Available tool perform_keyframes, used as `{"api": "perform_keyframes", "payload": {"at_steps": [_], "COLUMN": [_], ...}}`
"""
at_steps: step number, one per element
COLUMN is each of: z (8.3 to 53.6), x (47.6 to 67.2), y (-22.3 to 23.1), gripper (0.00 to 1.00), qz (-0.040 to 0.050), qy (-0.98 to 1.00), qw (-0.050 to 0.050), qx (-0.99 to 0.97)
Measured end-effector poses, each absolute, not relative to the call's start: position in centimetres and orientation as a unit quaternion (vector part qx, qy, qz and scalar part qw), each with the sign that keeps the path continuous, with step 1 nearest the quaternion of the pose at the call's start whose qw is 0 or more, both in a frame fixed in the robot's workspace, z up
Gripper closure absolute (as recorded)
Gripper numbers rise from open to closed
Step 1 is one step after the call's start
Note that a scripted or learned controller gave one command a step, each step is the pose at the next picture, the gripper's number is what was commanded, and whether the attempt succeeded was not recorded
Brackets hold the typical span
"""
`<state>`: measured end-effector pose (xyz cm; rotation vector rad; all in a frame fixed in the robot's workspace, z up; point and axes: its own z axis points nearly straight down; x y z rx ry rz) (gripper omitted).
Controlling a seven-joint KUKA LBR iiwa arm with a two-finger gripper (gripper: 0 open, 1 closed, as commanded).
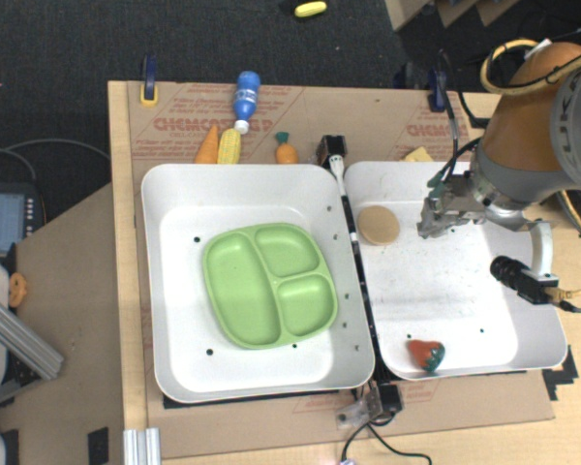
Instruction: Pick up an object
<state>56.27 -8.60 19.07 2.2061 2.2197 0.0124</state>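
From where I stand, the nearest thing to take is the tan round disc (378, 226) lying flat in the right bin (465, 347) near its left wall, so the arm would do well to drop straight over it and close across its width, since so low a piece gives little edge to catch. The tool (434, 219) hangs just beside the disc, to its right; whether its tips are spread or pressed together I cannot tell, and nothing shows between them.

Arm (547, 134): grey w/ broad orange band above wrist. Yellow cable loops over its top; thin black cables run along left side. Gripper (434, 223): grey metal, blocky. Black cylindrical part w/ white bracket sits below wrist.
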Motion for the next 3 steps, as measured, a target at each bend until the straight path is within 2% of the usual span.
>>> {"api": "perform_keyframes", "payload": {"at_steps": [1, 2, 3], "z": [19.5, 18.4, 18.5], "x": [55.9, 58.9, 58.7], "y": [-8.8, -1.2, -1.7], "gripper": [1.00, 1.00, 0.00], "qz": [0.0005, 0.0018, 0.0003], "qy": [0.708, 0.710, 0.708], "qw": [0.002, 0.001, 0.001], "qx": [0.706, 0.704, 0.707]}}
